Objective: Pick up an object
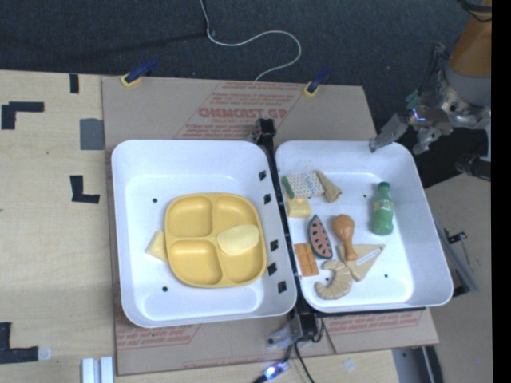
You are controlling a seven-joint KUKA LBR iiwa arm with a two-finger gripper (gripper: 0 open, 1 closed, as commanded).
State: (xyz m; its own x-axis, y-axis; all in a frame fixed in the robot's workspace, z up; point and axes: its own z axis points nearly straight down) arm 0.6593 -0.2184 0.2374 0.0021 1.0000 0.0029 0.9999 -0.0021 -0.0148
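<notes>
Overhead slanted view of two shallow white bins set side by side on a cardboard sheet. The left bin (128, 214) holds a yellow divided plate (214, 239) with a pale yellow chip-like piece (239, 238) lying in its right-hand compartment; a small yellow wedge (155, 246) pokes out from under the plate's left edge. The right bin (423, 238) holds a scatter of toy food: a green bottle (382, 208) lying near the right wall, a drumstick (344, 232) just left of it, a watermelon slice (319, 236) beside the drumstick, an orange block (306, 259) below the slice, a pale cheese-like piece (299, 207) near the divider, a speckled cracker (302, 185) and a tan wedge (328, 187) at the top, and tan pastry-like pieces (345, 274) near the front wall. The gripper (399, 134) hangs above the far right corner of the right bin, clear of every object, its arm (469, 54) entering from the upper right. One dark finger (386, 133) points toward the bin rim; whether the jaws are released or clenched cannot be told, and nothing is seen between them
</notes>
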